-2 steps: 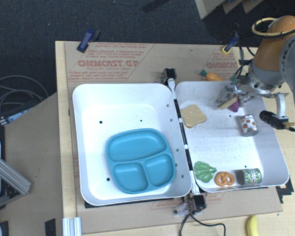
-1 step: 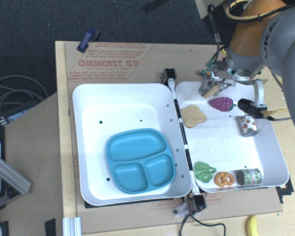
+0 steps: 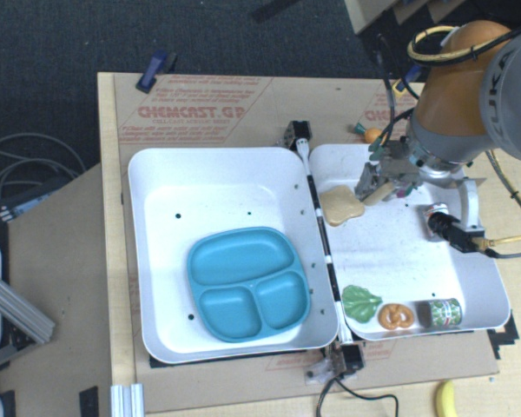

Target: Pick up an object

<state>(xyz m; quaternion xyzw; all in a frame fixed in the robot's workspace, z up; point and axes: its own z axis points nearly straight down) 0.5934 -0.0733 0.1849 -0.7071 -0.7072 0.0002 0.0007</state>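
My gripper (image 3: 373,187) hangs low over the upper left part of the right bin (image 3: 478,276). A flat tan piece that looks like a slice of bread (image 3: 340,206) lies just to its lower left, against the bin's left wall. The gripper's tip meets the tan piece's right edge; whether it grips it is unclear. Along the right bin's front edge lie a green leaf-shaped toy (image 3: 360,302), an orange pretzel-like ring (image 3: 396,316) and a small can (image 3: 440,312) on its side.
The left bin (image 3: 156,189) holds a blue divided plate (image 3: 247,281) in its front half. A black clip (image 3: 299,134) sits where the two bins meet at the back. Cables run off the arm at the right. A yellow item (image 3: 445,400) lies off the board in front.
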